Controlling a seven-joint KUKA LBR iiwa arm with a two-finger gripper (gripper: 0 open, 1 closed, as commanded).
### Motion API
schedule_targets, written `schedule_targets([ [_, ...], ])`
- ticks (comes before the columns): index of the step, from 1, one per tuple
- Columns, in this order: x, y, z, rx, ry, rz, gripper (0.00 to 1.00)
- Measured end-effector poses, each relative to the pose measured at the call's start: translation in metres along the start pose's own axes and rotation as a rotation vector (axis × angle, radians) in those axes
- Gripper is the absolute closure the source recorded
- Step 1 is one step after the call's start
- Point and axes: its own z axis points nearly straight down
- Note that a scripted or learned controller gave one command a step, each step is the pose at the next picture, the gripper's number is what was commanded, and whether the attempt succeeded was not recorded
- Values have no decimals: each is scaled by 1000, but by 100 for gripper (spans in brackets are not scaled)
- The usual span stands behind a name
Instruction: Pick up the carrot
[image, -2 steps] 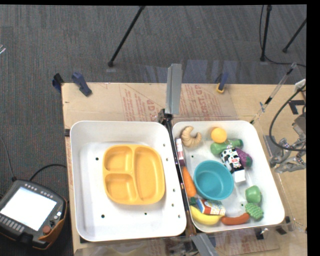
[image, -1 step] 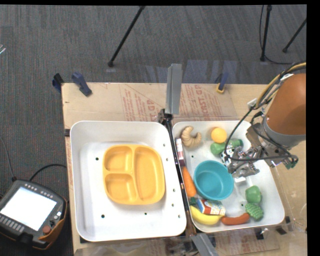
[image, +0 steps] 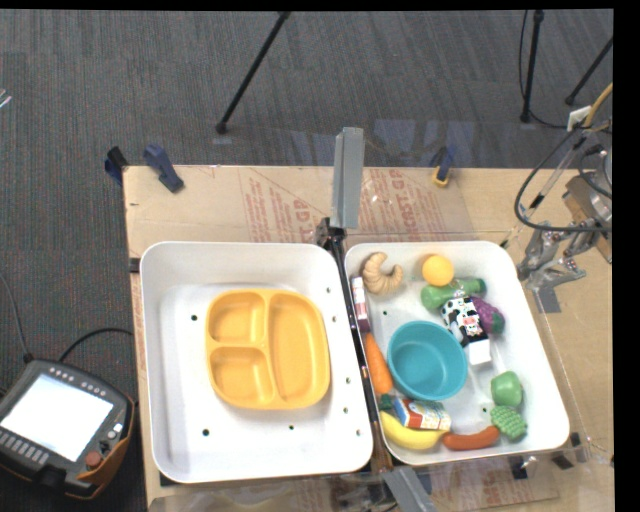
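At the right edge, grey metal parts (image: 560, 262) and looping black cables (image: 545, 180) show.

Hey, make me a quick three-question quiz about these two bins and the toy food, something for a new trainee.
1. True or false: the orange toy carrot lies in the left white bin.
2. Which thing sits immediately right of the carrot? A) yellow divided plastic plate B) teal plastic bowl C) tan toy croissant
3. Fill in: the yellow toy banana lies at the right white bin's near-____ corner.

Key: 1 false, it lies along the right bin's left wall. 2 B. 3 left.
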Motion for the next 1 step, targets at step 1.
schedule_targets([
  [1,35,84,81,-9,15,232,100],
])
